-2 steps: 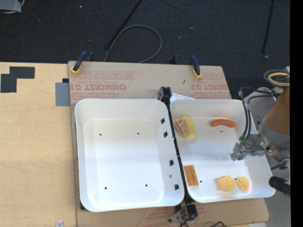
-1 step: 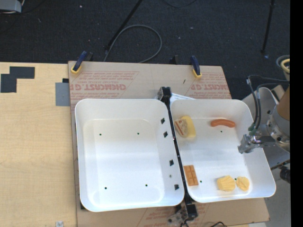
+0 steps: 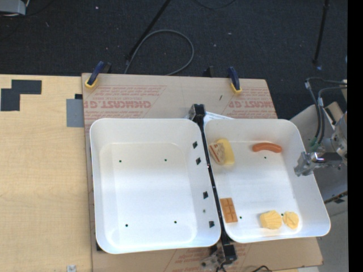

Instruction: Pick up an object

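The robot's jaws (image 3: 303,166) hover at the right white plastic bin's (image 3: 306,208) right rim; whether released or clenched, I cannot tell. Nearest lies the slim orange sausage-shaped toy (image 3: 266,147); best to centre above it before descending.

The gripper (image 3: 306,164) sits at the outer rim of the right bin (image 3: 303,208), with that wall directly in front of it. Beyond the wall lies bare floor. A sausage (image 3: 266,147) lies ahead and to one side, two yellow pieces (image 3: 279,220) to the other. Farther across, a wedge (image 3: 222,152) and a cracker (image 3: 228,209) lie against the divider (image 3: 205,174).
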Motion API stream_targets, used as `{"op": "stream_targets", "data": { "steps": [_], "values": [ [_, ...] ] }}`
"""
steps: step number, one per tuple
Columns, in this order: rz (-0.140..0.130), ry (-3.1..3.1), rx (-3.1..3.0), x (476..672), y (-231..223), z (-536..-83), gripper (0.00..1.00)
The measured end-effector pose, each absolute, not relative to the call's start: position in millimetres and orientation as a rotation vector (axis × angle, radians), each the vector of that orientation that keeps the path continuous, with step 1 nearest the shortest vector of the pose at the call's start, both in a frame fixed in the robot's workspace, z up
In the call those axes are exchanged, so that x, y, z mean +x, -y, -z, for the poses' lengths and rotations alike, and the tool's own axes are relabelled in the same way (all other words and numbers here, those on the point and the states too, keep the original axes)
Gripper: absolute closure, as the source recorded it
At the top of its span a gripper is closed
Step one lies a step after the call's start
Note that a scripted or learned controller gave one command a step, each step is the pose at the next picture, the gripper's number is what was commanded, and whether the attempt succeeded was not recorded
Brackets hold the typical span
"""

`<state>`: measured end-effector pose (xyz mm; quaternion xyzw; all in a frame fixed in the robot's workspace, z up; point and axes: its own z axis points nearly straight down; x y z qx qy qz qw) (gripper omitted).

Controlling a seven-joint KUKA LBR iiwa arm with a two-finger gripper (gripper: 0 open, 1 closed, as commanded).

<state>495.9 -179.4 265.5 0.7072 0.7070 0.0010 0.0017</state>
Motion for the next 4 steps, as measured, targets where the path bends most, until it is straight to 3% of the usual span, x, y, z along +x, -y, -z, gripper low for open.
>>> {"op": "stream_targets", "data": {
  "steps": [4],
  "values": [
    [0.001, -2.226, 2.219, 564.6, -17, -245, 1.00]
  ]
}}
